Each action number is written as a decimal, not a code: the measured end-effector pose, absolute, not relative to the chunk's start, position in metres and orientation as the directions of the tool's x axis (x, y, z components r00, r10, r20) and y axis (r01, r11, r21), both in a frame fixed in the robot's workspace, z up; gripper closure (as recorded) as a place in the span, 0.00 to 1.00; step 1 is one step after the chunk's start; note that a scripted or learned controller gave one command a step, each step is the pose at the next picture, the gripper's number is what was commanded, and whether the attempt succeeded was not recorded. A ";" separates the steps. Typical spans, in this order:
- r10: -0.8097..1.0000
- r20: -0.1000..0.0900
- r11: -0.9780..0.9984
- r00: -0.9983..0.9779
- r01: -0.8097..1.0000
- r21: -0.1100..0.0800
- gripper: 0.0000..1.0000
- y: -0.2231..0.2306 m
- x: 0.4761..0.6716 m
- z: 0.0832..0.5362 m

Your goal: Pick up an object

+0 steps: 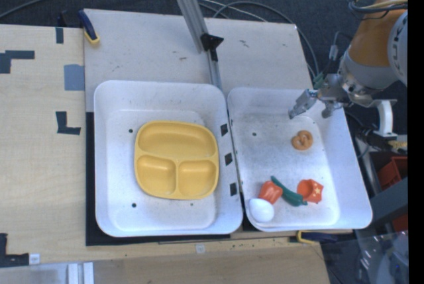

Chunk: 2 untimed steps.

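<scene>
**Pincer hovers at the right bin's far corner, nothing in its grip**

Pincer [310, 104] sits up at the far right corner of the right bin [344, 163], its two fingers spread apart with bare white floor showing between them, so it carries nothing at this point. Behind it the grey arm [377, 44] with its orange band leans in from the right, wrist tilted down toward the bin.

Closest candidate is the small brown cookie-like piece [302, 140], lying alone on the bin floor just nearer the camera than the fingers. That one looks like the easy pick: open floor on every side, nothing to bump.

Down at the near edge it is a busier story. An orange-red pepper piece [270, 191], a dark green stalk [286, 190] and an orange-red block with a yellow star [310, 190] bunch together, and a white egg [261, 210] rests against the bin's near left corner. Fingers closing there would likely shove a neighbour, and the egg hugs the wall.

Over in the left bin [106, 163] a yellow divided plate [176, 159] lies flat in the middle, well apart from the arm.

My read: the grasp has not begun, and a short drop toward the brown piece would be the natural move.
</scene>
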<state>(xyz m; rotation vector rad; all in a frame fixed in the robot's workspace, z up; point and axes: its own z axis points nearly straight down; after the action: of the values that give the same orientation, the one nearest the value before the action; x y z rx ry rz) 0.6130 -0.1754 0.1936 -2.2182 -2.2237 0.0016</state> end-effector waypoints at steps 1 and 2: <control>1.000 -0.001 0.003 -0.003 1.000 -0.001 0.00 -0.175 0.613 0.194; 1.000 0.000 0.002 -0.002 1.000 -0.006 0.00 -0.166 0.608 0.143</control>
<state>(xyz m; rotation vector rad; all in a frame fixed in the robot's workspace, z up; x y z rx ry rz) 0.6076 -0.1662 0.1431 -2.2160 -2.2208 0.0065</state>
